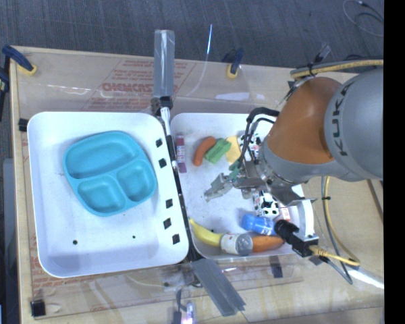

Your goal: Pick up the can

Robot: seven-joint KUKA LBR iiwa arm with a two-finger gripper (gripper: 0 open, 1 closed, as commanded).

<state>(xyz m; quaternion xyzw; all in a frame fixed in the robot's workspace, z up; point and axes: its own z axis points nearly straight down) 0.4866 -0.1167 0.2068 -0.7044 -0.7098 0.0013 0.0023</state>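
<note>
Can [240, 243] lies by banana [204, 234]; jaws [219, 186] apart above, holding nothing

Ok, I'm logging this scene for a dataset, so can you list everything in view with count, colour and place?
Bins: two, white, side by side on the bench.
Divided plate: one, light blue, in the left bin.
Carrot: one, orange, top of the right bin.
Green toy piece: one, green, right beside that carrot.
Yellow piece: one, yellow, next to the green piece, partly under the arm.
Banana: one, yellow, near edge of the right bin.
Can: one, pale with a grey end, lying on its side by the banana.
Second carrot: one, orange, right of the can.
Blue object: one, blue, above that carrot.
Clamps: blue, on the bench's edges.
Gripper: one, grey metal, over the right bin's middle.
</note>
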